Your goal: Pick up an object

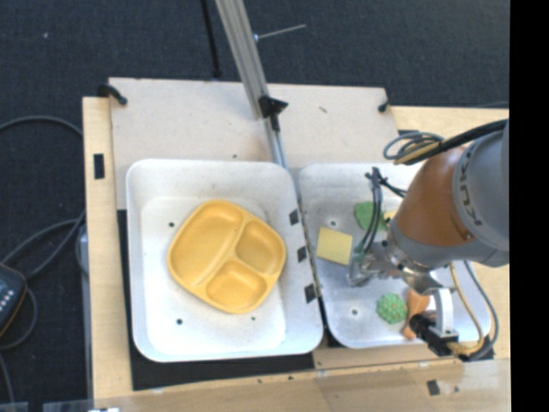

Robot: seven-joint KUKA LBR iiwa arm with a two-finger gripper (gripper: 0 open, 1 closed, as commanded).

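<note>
In the right bin (333,316), a pale yellow block (334,246) lies near the left wall. A round green knobbly object (392,308) sits toward the front, with an orange object (418,302) just to its right. A light green object (368,214) is partly hidden behind the arm. My gripper (364,272) hangs low over the bin floor between the yellow block and the green knobbly object, with nothing seen held in it. The grey and orange arm (446,209) covers the bin's right side.
The left bin (146,316) holds a yellow divided plate (226,254). A metal pole (249,58) slants up from the bench's back edge between the bins. Cables (412,147) loop behind the arm.
</note>
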